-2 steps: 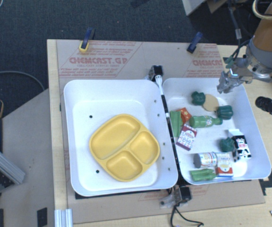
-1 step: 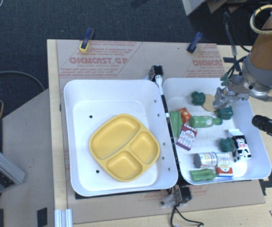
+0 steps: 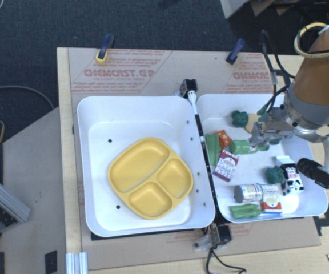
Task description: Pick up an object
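**Small green piece under the gripper, right bin**

Nearest the camera in the right bin lie a green pickle-like toy and a can. Further in, a red-and-white packet, then the likely target: a small green piece, just at the gripper. I cannot tell how far the fingers are parted, nor whether they hold anything. It looks light, rigid, smooth plastic; best pinched across its narrow middle. Beyond sits a round green toy.
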Action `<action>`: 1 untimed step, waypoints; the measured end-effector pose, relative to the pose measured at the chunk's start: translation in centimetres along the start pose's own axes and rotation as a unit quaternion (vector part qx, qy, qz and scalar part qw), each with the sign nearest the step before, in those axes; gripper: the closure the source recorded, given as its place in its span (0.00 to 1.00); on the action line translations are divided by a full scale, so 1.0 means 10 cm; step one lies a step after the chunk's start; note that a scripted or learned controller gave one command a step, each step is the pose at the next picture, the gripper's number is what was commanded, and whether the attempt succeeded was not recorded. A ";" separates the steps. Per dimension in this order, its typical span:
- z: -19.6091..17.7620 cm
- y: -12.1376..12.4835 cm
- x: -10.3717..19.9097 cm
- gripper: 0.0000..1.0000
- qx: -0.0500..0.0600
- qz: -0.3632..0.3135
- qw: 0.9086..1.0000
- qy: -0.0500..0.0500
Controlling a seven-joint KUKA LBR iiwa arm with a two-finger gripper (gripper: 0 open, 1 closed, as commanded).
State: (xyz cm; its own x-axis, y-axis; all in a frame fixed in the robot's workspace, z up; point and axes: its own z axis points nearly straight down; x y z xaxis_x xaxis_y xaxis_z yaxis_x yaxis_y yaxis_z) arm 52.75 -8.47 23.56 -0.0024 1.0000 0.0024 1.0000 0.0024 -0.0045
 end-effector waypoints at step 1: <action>0.15 -0.50 0.08 1.00 0.001 0.002 1.000 0.000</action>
State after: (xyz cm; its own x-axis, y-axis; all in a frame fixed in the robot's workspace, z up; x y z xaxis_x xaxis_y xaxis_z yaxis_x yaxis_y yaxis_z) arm 47.73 -7.67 22.11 0.0017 1.0000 0.0025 1.0000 -0.0017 -0.0073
